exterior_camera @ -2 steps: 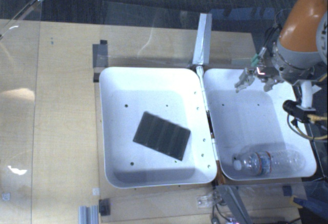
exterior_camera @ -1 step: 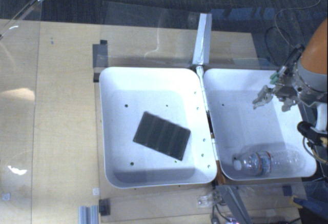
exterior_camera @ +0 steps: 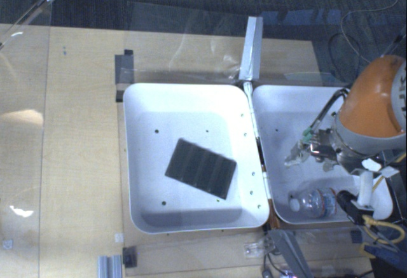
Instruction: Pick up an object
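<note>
A dark grey ridged rectangular pad (exterior_camera: pixel 200 168) lies flat and slightly turned in the middle of the left bin (exterior_camera: pixel 137 118). A small clear plastic bottle (exterior_camera: pixel 313 202) lies on its side near the front wall of the right bin (exterior_camera: pixel 280 108), its white cap pointing left. My gripper (exterior_camera: pixel 297 154) hangs over the middle of the right bin and points left, just behind the bottle and apart from it. Nothing shows in its grip. The orange-banded wrist (exterior_camera: pixel 375 105) covers the bin's right part.
A grey metal post (exterior_camera: pixel 251 48) stands at the back where the two bins meet. The wooden bench (exterior_camera: pixel 70 143) spreads out to the left under a clear sheet. Cables and brackets (exterior_camera: pixel 286 257) crowd the front right edge.
</note>
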Motion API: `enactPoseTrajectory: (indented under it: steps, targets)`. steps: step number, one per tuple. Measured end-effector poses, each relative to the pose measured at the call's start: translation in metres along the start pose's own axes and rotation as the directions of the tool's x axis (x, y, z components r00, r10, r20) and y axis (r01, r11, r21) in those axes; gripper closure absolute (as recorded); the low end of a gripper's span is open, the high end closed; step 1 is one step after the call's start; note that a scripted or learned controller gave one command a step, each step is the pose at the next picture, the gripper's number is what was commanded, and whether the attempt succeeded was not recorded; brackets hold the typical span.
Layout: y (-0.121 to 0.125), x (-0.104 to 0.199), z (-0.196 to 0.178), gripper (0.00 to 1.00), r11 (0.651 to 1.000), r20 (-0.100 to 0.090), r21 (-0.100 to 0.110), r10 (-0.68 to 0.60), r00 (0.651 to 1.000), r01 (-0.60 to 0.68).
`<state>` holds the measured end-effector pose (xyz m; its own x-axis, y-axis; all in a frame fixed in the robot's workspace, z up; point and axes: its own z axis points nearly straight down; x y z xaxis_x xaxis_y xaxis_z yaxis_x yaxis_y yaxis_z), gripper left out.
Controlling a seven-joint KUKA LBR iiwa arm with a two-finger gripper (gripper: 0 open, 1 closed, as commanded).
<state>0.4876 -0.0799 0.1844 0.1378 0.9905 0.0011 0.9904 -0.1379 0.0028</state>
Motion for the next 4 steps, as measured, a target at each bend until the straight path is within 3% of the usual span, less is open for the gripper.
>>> enactPoseTrajectory:
  steps: [1, 2, 3, 4]
  targets:
    - [0.077, -0.056, -0.005, 0.00, 0.990, 0.001, -0.002, -0.139, 0.990, 0.139]
    - [0.023, 0.019, 0.000, 0.00, 0.999, -0.001, 0.000, 0.050, 0.999, -0.050]
    - [0.036, -0.078, 0.017, 0.00, 1.000, 0.002, -0.001, -0.007, 1.000, 0.007]
    - [0.011, -0.057, 0.095, 0.00, 0.991, 0.003, -0.012, -0.132, 0.991, 0.132]
